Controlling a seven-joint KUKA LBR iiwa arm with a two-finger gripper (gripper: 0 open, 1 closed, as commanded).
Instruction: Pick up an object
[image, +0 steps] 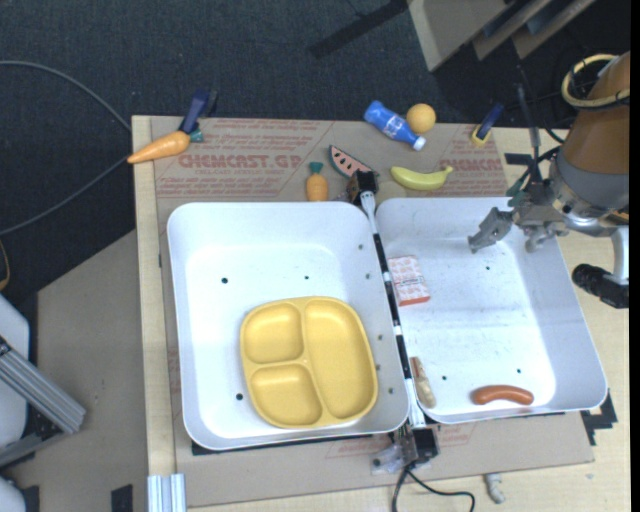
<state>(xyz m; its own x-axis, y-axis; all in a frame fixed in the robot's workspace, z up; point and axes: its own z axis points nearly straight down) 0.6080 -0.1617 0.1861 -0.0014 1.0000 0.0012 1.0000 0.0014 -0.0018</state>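
My gripper (512, 236) hangs over the far right part of the right bin (560, 330), open, with nothing between its fingers (486, 233). In that bin a red and white packet (407, 280) lies by the left wall. An orange-red sausage (502, 396) rests near the front edge. A small brown piece (423, 383) sits in the front left corner. All three lie apart from the gripper, to its left and front.
The left bin (200, 260) holds a yellow divided plate (307, 359). Behind the bins on the board lie a carrot (160, 148), a watermelon slice (343, 160), a banana (420, 177), a blue bottle (392, 124) and an orange ball (421, 117).
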